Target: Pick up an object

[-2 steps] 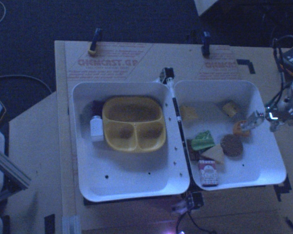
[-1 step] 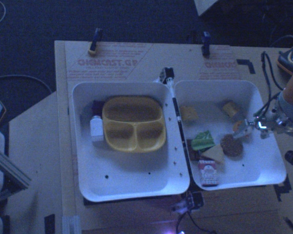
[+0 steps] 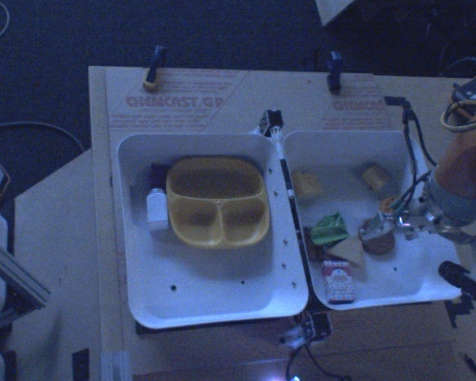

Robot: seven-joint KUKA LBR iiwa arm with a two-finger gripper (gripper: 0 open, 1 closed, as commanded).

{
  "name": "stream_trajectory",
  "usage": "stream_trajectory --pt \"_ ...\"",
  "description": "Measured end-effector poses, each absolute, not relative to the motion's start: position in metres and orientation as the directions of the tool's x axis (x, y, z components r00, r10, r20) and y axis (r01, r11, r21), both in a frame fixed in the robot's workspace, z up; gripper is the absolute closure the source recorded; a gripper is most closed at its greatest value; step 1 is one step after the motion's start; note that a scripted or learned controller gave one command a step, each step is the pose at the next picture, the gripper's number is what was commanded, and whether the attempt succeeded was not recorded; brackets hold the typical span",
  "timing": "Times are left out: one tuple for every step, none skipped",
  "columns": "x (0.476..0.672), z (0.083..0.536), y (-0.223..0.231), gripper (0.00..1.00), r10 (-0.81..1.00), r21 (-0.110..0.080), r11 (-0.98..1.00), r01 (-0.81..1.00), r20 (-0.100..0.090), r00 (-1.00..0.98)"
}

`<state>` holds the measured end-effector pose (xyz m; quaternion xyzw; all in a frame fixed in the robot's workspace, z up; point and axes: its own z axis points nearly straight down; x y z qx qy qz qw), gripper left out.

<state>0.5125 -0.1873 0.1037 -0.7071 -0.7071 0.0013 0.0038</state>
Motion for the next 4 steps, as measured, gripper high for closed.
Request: stream_trajectory --pt "0.512 0.083 -0.187 0.00 1.000 -0.004 0.000 1.000 0.002 0.000" --pt "0.513 0.096 -0.187 1.00 1.000 0.001 -0.001 1.000 0.000 0.001" --pt "0.512 0.158 -0.183 1.00 1.000 0.006 0.001 1.000 -0.003 -0.001" --pt "0.518 0.220 -0.179 1.00 1.000 0.009 0.002 1.000 -0.003 -0.002"
